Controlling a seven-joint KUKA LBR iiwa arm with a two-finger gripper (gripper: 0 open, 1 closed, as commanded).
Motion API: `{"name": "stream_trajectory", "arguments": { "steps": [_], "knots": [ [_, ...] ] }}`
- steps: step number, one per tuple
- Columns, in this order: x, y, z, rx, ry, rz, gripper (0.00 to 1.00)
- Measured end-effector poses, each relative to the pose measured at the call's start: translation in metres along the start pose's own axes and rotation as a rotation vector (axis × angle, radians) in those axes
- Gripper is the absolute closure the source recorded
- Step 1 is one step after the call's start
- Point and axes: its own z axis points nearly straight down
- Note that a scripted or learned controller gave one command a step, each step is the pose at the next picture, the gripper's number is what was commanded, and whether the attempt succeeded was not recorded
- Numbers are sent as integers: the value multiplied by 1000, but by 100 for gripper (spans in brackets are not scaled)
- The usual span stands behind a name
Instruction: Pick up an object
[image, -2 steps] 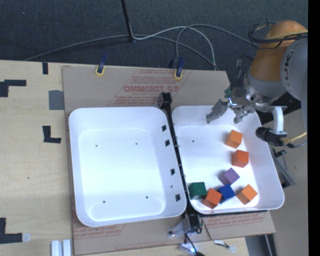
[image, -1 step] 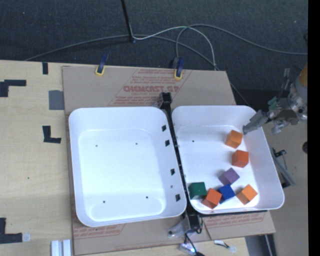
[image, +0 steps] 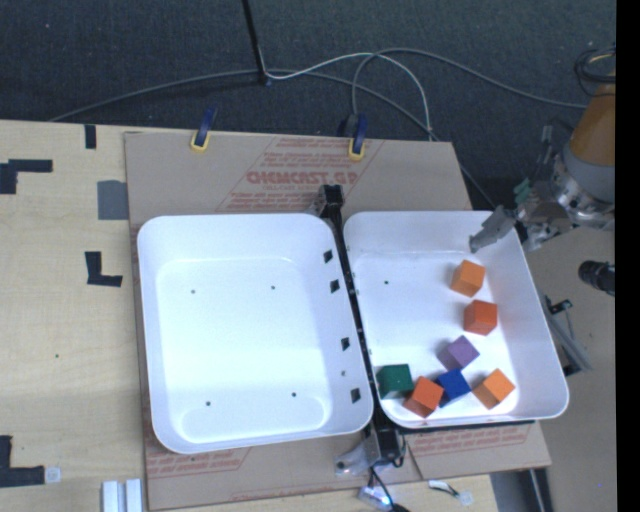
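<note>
Several small blocks lie in the right bin (image: 400, 240): an orange block (image: 467, 277) near the upper right, a darker orange one (image: 481, 317) below it, a purple block (image: 460, 352), a blue block (image: 453, 385), a green block (image: 394, 380) and two more orange blocks (image: 424, 396) (image: 493, 388) along the front wall. My gripper (image: 492, 231) hangs over the bin's far right rim, above and to the right of the upper orange block, with nothing seen between its fingers.
The left bin (image: 160, 240) sits beside the right one on a cardboard sheet (image: 290, 170). Black clips (image: 329, 197) join the bins along the middle. Cables (image: 390, 70) run across the dark floor behind. The arm's wrist (image: 585, 170) stands at the right edge.
</note>
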Motion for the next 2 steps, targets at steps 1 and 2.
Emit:
{"name": "stream_trajectory", "arguments": {
  "steps": [1, 2],
  "knots": [
    [0, -26, 140, 5, 2, 1, 0],
    [1, 32, 141, -5, -1, -1, 0]
  ]
}}
